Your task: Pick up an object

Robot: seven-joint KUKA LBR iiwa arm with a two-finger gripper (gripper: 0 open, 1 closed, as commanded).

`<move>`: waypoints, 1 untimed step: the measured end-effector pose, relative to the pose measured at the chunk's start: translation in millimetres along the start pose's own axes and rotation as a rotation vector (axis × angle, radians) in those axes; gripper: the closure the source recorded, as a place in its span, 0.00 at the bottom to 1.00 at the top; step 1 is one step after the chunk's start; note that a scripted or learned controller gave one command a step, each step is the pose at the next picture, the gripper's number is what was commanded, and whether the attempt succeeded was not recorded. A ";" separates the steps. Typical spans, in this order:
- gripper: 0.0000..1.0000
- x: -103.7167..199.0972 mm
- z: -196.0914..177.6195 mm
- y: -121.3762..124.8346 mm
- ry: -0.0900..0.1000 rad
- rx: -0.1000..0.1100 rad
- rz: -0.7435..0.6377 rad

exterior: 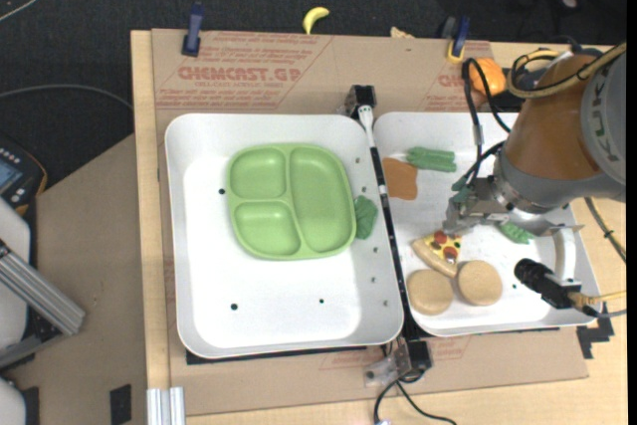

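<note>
Writing: we read "CHEMCAST G P" in red on the brown sheet [239,73] covering the bench; the smaller lines we cannot make out.

Left bin [199,314]: one green divided plate [292,201].

Right bin [518,316]: green bean pod [430,158], brown slab [399,178], pizza slice [439,251], two round biscuits [431,292] [479,282].

Pincer [466,214]: low over the right bin; we cannot tell its opening or whether it has hold of anything. The pizza slice lies just below-left of it, the biscuits beyond.
</note>
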State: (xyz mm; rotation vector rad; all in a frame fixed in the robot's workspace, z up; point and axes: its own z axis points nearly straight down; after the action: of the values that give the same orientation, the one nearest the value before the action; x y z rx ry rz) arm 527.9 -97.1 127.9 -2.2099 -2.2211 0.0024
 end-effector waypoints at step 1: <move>1.00 -15.1 27.8 80.4 -0.007 -0.013 0.003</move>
State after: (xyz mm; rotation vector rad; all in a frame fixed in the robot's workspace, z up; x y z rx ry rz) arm 608.3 -111.7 99.5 -2.2226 -2.2278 -0.0042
